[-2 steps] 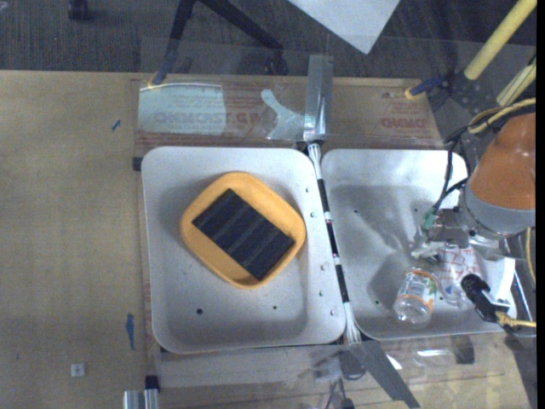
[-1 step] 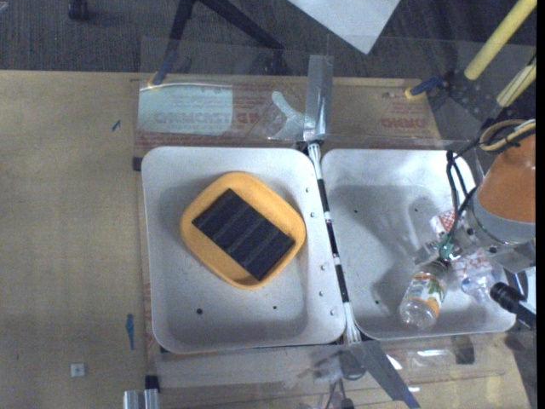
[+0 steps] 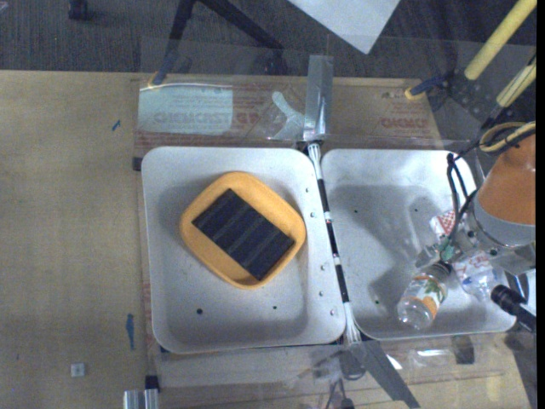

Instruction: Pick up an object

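Wooden desk (image 3: 68, 228) carries two shallow white bins side by side. Left bin (image 3: 170, 313): one yellow-orange dish (image 3: 204, 254) with rounded corners, lying tilted near the bin's middle, a dark ribbed panel (image 3: 243, 233) set in its top. Nothing else beside it.

Right bin (image 3: 375, 186): a clear plastic bottle (image 3: 423, 299) lies on its side near the front right corner, label partly visible, cap end pointing up toward the arm. A small red-and-white packet (image 3: 444, 224) sits just behind, partly covered by the arm's cabling.

Arm (image 3: 511, 194) enters from the right, orange band over the right bin's far edge. Gripper (image 3: 446, 251) is low over the bin, just above the bottle's upper end; whether it is released or clenched, cannot tell. Touching or apart from the bottle: unclear.

Behind the bins, taped clear plastic sheet (image 3: 187, 109) on the desk; a chair base (image 3: 196, 7) on the floor beyond.
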Robot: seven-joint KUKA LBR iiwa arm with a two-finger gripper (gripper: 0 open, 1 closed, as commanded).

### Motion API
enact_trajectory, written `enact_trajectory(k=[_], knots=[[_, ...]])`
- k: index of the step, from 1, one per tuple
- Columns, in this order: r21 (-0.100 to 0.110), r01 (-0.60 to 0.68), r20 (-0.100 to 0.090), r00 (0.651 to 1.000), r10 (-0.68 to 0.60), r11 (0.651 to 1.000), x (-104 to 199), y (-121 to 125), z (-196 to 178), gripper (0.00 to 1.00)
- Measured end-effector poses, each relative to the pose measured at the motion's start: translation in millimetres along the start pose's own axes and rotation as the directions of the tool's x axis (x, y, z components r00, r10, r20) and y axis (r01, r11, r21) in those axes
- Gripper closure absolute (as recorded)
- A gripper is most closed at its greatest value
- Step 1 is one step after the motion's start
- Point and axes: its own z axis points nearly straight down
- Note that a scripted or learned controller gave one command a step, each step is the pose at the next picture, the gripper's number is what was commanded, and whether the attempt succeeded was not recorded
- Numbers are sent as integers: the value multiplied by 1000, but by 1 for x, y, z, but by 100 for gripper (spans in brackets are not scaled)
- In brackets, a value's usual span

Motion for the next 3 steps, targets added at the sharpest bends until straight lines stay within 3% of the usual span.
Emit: enact_trajectory(k=[1, 2, 3], knots=[[-7, -200, 6, 980, 200, 980, 8, 33, 25, 0], [-1, 116, 4, 993, -116, 993, -7, 75, -27, 0], [3, 111, 0, 994, -111, 994, -15, 35, -9, 0]])
